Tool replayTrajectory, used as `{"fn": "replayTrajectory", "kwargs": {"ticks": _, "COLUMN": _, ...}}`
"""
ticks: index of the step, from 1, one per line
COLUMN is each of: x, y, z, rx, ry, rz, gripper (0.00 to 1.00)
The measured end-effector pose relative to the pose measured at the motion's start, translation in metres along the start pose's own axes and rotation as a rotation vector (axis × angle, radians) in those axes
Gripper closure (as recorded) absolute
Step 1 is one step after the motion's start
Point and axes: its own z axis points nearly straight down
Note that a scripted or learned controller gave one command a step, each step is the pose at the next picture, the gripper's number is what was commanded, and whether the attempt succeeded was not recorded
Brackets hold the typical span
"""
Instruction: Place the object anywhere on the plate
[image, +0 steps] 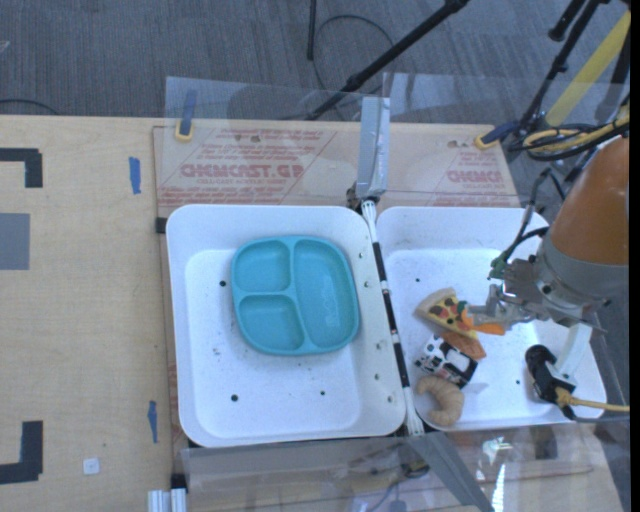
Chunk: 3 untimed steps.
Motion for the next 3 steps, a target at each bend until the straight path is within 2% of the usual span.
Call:
{"fn": "replayTrajectory", "kwargs": {"ticks": 1, "x": 0.081, "y": 0.019, "z": 0.008, "rx": -0.003, "ry": -0.003, "rz": -0.182, "gripper": 1.0}}
{"fn": "replayTrajectory", "kwargs": {"ticks": 2, "x": 0.161, "y": 0.02, "z": 0.007, "rx": -0.003, "ry": -0.002, "rz": -0.193, "gripper": 1.0}}
{"fn": "replayTrajectory", "kwargs": {"ticks": 3, "x": 0.161, "y": 0.02, "z": 0.008, "rx": -0.003, "ry": -0.003, "rz": -0.192, "gripper": 0.0}}
